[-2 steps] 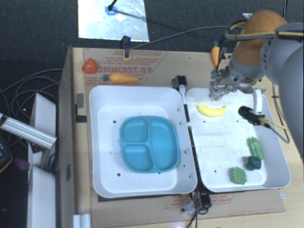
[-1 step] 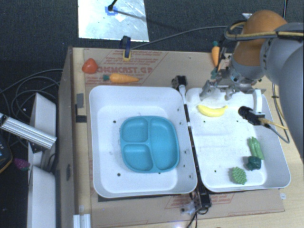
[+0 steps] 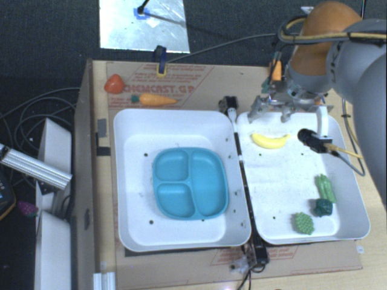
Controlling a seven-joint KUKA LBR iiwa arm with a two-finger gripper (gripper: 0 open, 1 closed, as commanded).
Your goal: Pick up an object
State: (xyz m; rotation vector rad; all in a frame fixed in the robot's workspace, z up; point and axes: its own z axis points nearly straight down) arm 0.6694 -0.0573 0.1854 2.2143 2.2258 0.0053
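A yellow banana (image 3: 269,140) lies near the far edge of the right bin (image 3: 284,180). My gripper (image 3: 270,112) hangs just above and behind it, its two fingers spread apart with nothing between them. A green vegetable (image 3: 325,188), a dark teal broccoli piece (image 3: 323,208) and a bumpy green fruit (image 3: 303,223) lie at the right bin's near right corner.
A blue divided plate (image 3: 189,182) sits in the left bin (image 3: 139,138). A carrot (image 3: 156,100) and a red tomato (image 3: 113,84) rest on the cardboard behind the bins. A black clamp (image 3: 229,106) sits at the bins' far joint. Cables lie at left.
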